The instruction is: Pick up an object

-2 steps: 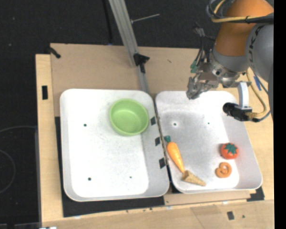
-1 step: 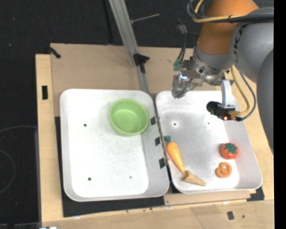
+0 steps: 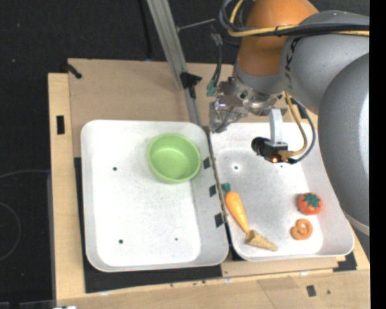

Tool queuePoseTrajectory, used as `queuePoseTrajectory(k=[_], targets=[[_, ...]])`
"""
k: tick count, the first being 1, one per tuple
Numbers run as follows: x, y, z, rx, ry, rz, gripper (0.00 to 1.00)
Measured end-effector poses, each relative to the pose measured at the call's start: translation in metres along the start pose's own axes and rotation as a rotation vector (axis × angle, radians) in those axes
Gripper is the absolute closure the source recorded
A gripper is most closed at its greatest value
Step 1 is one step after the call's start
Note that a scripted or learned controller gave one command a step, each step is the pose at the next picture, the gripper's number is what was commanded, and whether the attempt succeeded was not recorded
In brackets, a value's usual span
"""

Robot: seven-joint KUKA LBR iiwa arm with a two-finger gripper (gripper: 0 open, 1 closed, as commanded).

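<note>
The left bin (image 3: 116,237) holds a green bowl (image 3: 174,158) at its far right. In the right bin (image 3: 270,179), an orange carrot (image 3: 236,210) lies by the left wall, with a beige wedge (image 3: 260,241) just below it. A red tomato (image 3: 310,203) and a small brown pretzel (image 3: 302,229) sit near that bin's right side. My gripper (image 3: 220,117) hangs over the far left corner of the right bin, well above the carrot and right of the bowl, with nothing seen in it.
A grey metal post (image 3: 174,50) slants up from the gap between the bins, right beside the gripper. The divider between the bins carries black clips (image 3: 216,188). A cable and black fitting (image 3: 270,148) hang below the wrist.
</note>
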State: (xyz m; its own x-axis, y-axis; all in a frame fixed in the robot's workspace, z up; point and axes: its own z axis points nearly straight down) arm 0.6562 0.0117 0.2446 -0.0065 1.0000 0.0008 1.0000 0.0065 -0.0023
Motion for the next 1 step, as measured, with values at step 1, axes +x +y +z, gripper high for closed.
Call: queuePoseTrajectory(k=[1], targets=[[0.0443, 0.0031, 0.0049, -0.004, 0.0, 0.0, 1.0]])
